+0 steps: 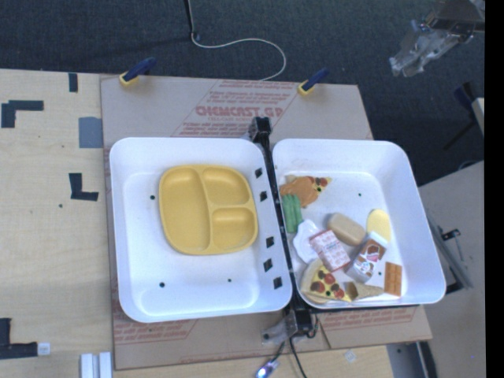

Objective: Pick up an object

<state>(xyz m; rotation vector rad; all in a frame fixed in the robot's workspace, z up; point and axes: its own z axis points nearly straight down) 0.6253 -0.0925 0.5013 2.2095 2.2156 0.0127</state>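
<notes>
While no one item is yet singled out, the things to pick from all lie in the right bin (409, 181), crowded toward its near and middle parts. Nearest the viewer, a pizza slice (324, 282) rests against the near wall, with a small orange cracker (392, 278) just beside it to the right. Behind these lie a red-and-white packet (331, 249), a printed pouch (367, 260) and a tan bread roll (347, 229) whose long axis runs slantwise across the bin, with a yellow wedge (379, 224) just to its right. A green strip (291, 213) lies along the divider, and a second pizza slice (304, 188) lies beyond it. The far and right stretches of the bin floor are bare, leaving room on that side for a descent. The left bin (126, 211) holds a yellow divided tray (208, 209), well apart from the cluster. Both bins sit on a cardboard sheet (236, 113) on the desk (47, 172). Farthest away, at the upper right, the hand (417, 51) hangs beyond the desk edge, well apart from the bins; it is blurred, so whether it is open or closed cannot be told, and nothing is seen in it. Judged from this, the items lie toward the near left of the hand, and the roll or the yellow wedge, on the cluster's right side, looks the readiest target.
</notes>
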